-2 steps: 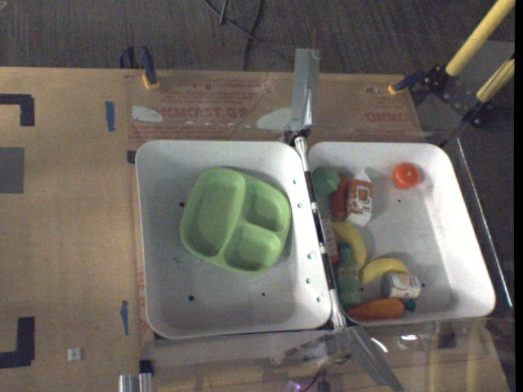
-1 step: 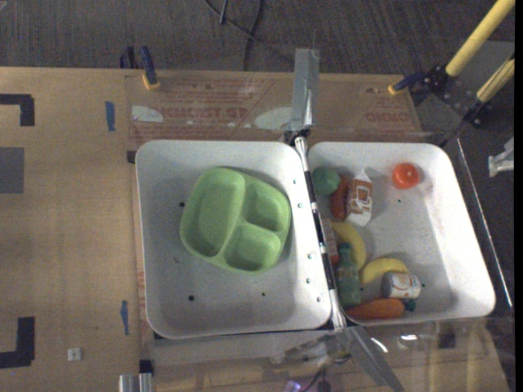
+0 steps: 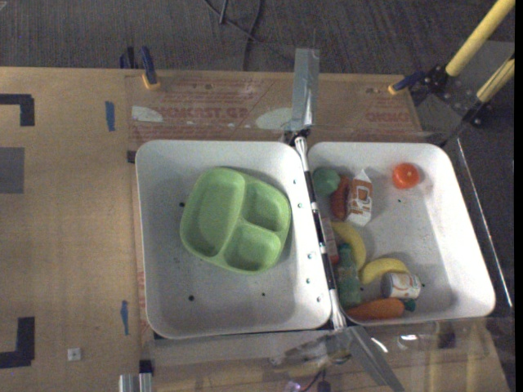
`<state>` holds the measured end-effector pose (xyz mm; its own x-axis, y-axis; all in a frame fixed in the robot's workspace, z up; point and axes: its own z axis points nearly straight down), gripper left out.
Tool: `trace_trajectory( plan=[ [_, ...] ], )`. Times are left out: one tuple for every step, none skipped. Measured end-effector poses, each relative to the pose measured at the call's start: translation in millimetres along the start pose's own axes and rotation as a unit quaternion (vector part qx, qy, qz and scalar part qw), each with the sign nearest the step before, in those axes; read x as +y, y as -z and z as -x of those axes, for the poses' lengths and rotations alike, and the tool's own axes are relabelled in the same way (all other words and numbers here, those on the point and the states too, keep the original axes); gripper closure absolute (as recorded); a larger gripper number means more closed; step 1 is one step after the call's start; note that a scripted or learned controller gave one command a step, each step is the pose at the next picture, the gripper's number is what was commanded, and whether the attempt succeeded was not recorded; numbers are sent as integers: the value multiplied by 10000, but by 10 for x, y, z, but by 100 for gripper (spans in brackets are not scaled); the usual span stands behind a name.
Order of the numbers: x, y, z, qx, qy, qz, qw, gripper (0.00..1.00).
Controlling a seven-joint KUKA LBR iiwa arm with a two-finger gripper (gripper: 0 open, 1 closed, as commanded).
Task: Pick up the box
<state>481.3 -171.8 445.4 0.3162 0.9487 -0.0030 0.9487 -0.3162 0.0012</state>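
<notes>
Box (image 3: 359, 197), a small carton, lay flat in the right bin (image 3: 458, 243) near its left wall, touching the hot dog (image 3: 341, 198) beside it. Judged light, stiff-sided but crushable; best pinched across its narrow width. Tool's state: cannot tell

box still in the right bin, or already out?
In. The box lies flat on the right bin's floor near its left wall, beside a hot dog and above a banana.
</notes>
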Motion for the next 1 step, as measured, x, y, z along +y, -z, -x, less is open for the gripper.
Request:
trace_trajectory(
  plan=[
    [-89, -168, -545, 10, -1510, -26, 9885, 100]
  ],
)
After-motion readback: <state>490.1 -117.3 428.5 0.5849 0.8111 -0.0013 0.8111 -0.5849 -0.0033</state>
